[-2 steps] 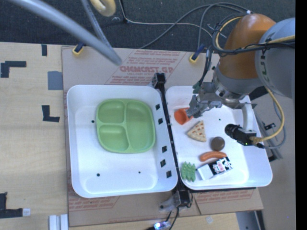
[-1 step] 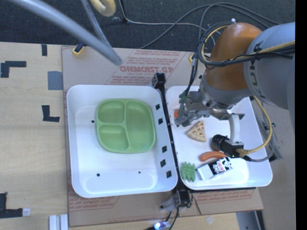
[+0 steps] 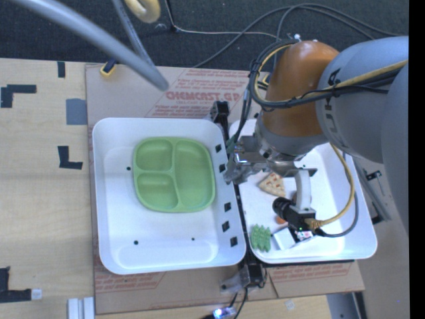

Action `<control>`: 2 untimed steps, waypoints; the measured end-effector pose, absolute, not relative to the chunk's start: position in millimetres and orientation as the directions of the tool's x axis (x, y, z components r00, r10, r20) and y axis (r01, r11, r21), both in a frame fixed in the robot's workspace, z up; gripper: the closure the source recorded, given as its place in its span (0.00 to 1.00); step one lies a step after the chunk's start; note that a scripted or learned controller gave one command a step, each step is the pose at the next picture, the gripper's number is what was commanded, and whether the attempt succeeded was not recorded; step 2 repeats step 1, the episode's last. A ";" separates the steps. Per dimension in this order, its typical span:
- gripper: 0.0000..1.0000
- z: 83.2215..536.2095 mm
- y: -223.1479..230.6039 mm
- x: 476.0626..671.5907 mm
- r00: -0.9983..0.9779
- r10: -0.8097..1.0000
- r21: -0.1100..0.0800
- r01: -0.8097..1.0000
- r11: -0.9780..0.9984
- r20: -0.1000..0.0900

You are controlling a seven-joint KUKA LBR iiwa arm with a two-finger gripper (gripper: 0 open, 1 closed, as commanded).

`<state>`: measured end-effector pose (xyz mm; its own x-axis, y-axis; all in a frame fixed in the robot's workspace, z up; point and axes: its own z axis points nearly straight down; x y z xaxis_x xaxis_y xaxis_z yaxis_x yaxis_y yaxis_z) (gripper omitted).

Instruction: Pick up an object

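tool (image 3: 237, 169) at bin (image 3: 335, 178) edge (tray (image 3: 174, 175) near)

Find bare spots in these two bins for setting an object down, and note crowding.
Left bin: a wide bare strip between the green plate and the near wall, plus a narrower margin left of the plate. Right bin: crowded, the arm over it, a tan wedge and green leafy piece near its left wall; bare floor at its near right corner.
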<state>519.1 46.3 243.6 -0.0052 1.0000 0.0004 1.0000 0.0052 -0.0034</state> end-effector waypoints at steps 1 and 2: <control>1.00 236.6 86.0 498.9 -0.005 1.000 -0.004 1.000 0.005 0.000; 1.00 236.6 86.0 498.9 -0.005 1.000 -0.004 1.000 0.005 0.000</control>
